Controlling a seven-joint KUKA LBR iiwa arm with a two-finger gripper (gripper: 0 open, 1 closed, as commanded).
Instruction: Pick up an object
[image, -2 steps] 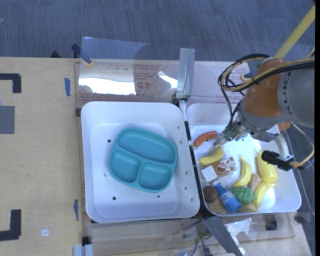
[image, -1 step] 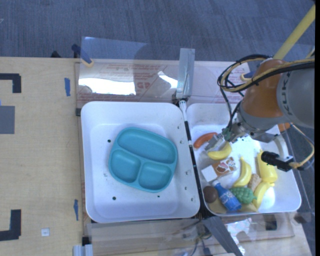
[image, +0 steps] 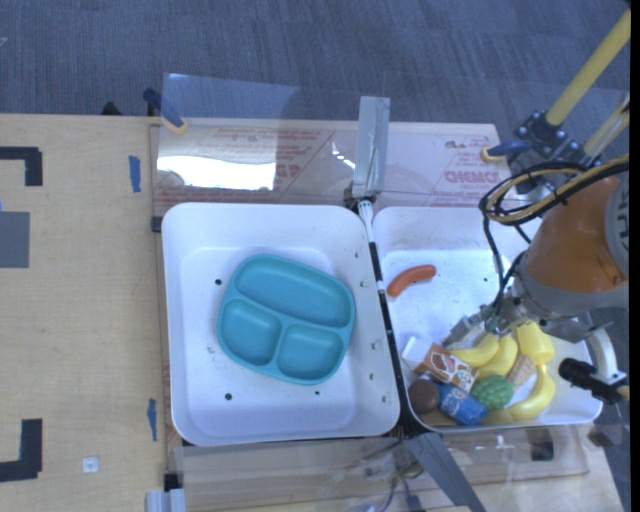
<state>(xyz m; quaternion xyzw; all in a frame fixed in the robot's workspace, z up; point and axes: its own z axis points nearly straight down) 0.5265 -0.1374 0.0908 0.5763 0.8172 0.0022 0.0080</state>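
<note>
Teal divided plate (image: 287, 318) in left bin (image: 190, 320), gripper (image: 487, 322) over toy food pile (image: 490, 372)

Arm (image: 585, 250) cut by right edge; hides bananas (image: 520, 365) partly; snack labels unreadable.

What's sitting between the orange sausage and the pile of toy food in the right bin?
In the camera view, nothing: bare white bin floor separates the sausage from the pile. The gripper hangs over the pile's upper edge, right of that stretch.
</note>
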